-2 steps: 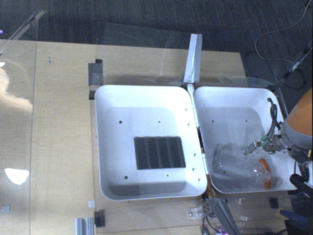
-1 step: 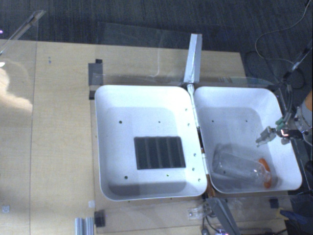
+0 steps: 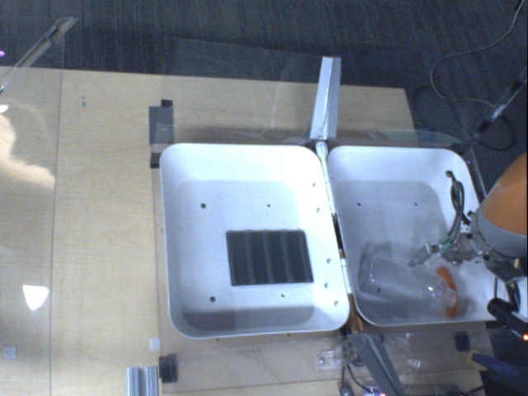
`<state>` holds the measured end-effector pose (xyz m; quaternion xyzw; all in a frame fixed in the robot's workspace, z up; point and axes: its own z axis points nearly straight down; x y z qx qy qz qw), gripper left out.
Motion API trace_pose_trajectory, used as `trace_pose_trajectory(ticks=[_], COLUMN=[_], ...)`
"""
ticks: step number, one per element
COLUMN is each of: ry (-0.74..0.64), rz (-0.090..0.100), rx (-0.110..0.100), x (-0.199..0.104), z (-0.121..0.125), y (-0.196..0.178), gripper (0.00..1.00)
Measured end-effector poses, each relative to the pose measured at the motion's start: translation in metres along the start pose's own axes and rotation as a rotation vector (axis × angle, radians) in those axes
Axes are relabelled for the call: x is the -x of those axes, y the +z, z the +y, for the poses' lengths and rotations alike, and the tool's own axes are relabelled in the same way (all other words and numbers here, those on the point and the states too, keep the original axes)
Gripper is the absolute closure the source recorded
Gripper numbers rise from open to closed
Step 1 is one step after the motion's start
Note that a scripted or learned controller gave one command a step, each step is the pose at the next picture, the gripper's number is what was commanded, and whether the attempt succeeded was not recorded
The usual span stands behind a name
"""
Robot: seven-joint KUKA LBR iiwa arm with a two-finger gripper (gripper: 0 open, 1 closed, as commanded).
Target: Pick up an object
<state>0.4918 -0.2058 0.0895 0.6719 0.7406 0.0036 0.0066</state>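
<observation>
A dark ribbed rectangular pad (image 3: pixel 269 256) lies flat in the middle of the left bin (image 3: pixel 186 172). In the right bin (image 3: pixel 388 167) a clear plastic bottle (image 3: pixel 400 279) lies on its side near the front. A small orange object (image 3: pixel 450 294) rests just right of it. My gripper (image 3: pixel 448 251) hangs low over the right bin's right side, just above the orange object and the bottle's right end. Nothing is visibly held in it.
The arm's orange band (image 3: pixel 505 209) and grey wrist enter at the right edge over the right bin's wall. A metal post (image 3: pixel 326 97) stands behind the joint between the bins. Cables (image 3: pixel 456 192) trail along the arm. Brackets sit at the bench front (image 3: pixel 363 357).
</observation>
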Motion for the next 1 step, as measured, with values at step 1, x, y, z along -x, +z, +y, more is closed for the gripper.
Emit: trace_pose_trajectory(ticks=[1], ry=[-0.004], rz=[-0.003], rx=[0.008], x=[0.0000], z=[0.0036], y=[-0.0121], gripper=[1.00])
